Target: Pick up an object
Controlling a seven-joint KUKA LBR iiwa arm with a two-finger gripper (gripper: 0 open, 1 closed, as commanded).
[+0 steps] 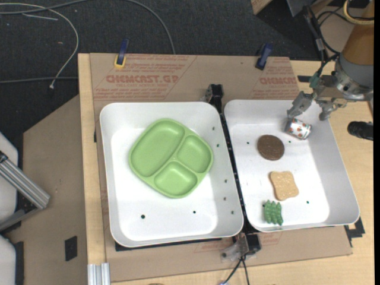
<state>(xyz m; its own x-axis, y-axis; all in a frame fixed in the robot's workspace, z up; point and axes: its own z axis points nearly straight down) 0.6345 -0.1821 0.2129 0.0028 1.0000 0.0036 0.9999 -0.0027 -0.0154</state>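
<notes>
Objects: a green sectioned plastic plate (171,157) lies alone in the left white bin (119,218); the right white bin (338,177) holds four small things.
Small white cup: a white cup with red and green marks (298,129) lies tipped on its side near the far edge of the right white bin.
Brown disc: a round dark brown cookie-like piece (271,147) sits just below and left of the cup.
Toast: a tan slice-of-bread shape (284,184) lies nearer the front.
Green piece: a small knobbly green toy (272,212) sits at the front, left of the toast.
Arm: the grey arm with its orange band (360,46) comes in from the upper right, wrist tilted down toward the bin.
Gripper: the gripper (313,107) hangs with its fingers spread apart, pinching nothing.
Relation: the cup lies just below the left finger, close to it; whether they touch cannot be told.
Counter: brown cardboard (178,76) covers the counter under both bins.
</notes>
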